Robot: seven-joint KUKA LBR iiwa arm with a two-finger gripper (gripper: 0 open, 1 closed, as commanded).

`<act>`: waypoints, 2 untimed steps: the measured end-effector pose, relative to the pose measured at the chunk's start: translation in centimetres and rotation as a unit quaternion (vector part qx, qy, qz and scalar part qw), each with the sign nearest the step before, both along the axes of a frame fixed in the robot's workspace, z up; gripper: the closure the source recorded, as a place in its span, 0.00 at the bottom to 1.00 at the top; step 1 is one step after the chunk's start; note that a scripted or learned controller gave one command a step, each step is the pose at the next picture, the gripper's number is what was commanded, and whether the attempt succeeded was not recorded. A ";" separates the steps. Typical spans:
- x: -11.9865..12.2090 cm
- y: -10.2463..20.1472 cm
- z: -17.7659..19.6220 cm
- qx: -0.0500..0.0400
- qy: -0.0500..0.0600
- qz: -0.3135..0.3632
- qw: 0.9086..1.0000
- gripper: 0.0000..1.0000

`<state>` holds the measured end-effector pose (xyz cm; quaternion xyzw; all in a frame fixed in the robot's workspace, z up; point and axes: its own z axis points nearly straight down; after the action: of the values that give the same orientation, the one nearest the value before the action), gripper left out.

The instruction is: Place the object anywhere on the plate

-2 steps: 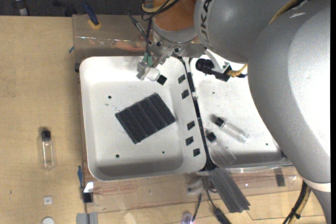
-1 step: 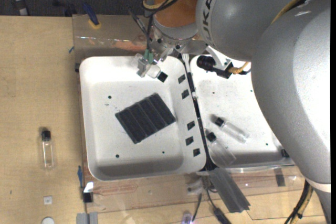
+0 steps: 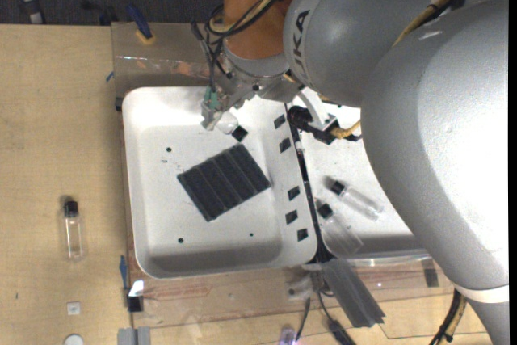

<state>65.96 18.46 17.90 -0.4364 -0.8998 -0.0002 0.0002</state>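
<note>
Hovering over the far part of the left shallow white plastic bin (image 3: 153, 254), the two-finger gripper (image 3: 215, 115) hangs just beyond the dark ribbed rectangular plate (image 3: 224, 183), which lies flat near the bin's middle. Whether the jaws are open, closed or gripping anything cannot be told; they are too small and blurred. A small clear vial with a black cap (image 3: 353, 199) lies in the right bin, beyond the divider from the plate, and looks to be the object. A similar vial (image 3: 73, 228) rests on the wooden counter (image 3: 48, 133), well left of the plate. Judging by this, placing is not done; the next move calls for a confirmed hold, then carrying it above the plate. White letters on the grey arm (image 3: 380, 20) read "KUKA".
</note>
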 end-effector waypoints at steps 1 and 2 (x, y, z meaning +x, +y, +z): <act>-0.2 -2.6 -8.4 0.001 -0.001 -0.073 0.997 1.00; 0.7 -3.2 -5.0 0.000 -0.001 -0.190 0.982 1.00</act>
<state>66.69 15.31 12.90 -0.5993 -0.8005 -0.0008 -0.0010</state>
